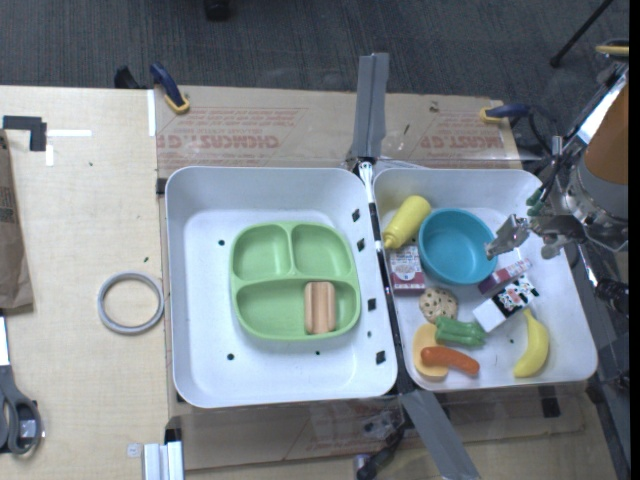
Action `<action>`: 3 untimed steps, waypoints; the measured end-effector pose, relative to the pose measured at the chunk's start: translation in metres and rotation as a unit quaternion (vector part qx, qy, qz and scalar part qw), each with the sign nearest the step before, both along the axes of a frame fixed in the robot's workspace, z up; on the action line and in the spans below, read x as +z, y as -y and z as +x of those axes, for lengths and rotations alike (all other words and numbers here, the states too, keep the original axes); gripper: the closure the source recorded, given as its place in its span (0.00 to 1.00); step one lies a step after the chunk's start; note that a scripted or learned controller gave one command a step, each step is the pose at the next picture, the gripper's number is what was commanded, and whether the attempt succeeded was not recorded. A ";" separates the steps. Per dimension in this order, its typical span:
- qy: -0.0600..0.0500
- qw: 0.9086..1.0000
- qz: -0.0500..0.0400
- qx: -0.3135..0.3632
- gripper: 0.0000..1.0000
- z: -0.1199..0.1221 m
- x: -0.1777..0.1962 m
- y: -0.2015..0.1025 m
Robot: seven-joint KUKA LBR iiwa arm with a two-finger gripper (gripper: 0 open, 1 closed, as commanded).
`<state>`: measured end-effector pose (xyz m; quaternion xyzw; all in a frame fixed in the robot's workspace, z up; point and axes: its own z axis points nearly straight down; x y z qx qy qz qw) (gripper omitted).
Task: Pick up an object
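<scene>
Scissors (18, 420) lie at the 7 o'clock corner of the bench, handles showing, nearest the viewer.

Tape ring (131, 302): grey, flat on the bare wood at 9 o'clock, well apart from both bins.

Left bin (190, 298): shallow, white. Holds a green divided plate (294, 280) with three compartments. A toy hot dog (319, 307) lies in the large lower compartment, lengthwise toward 12 o'clock.

Right bin (568, 360): shallow, white, touching the left bin along a shared edge. Contents:
- yellow bottle (405, 220), tilted, at the bin's 11 o'clock, just beside the bowl;
- blue bowl (455, 245), upright, near the bin's centre;
- small red and white packet (406, 270), at 9 o'clock of the bowl's lower rim;
- cookie (438, 303), just below the bowl;
- green toy vegetable (460, 331), touching the cookie's lower side;
- orange carrot-like toy (450, 360) resting on a pale yellow round piece (428, 364), at the bin's 7 o'clock;
- banana (535, 346), at 5 o'clock, near the bin's right wall;
- white and black patterned box (506, 304) and a purple item (500, 279), between bowl and banana.

Gripper (508, 236): reaches in from 3 o'clock, poised at the bowl's right rim; whether the fingers are parted or closed, cannot tell. Nothing is seen between them.
</scene>
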<state>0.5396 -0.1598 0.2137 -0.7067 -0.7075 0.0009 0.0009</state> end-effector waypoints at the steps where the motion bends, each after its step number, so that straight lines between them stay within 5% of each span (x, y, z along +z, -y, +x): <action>1: 0.002 0.998 0.000 0.067 0.00 0.052 -0.121 0.020; 2: 0.001 0.999 0.000 -0.032 0.00 0.081 -0.122 -0.009; 3: 0.004 0.999 -0.010 -0.034 1.00 0.080 -0.110 0.001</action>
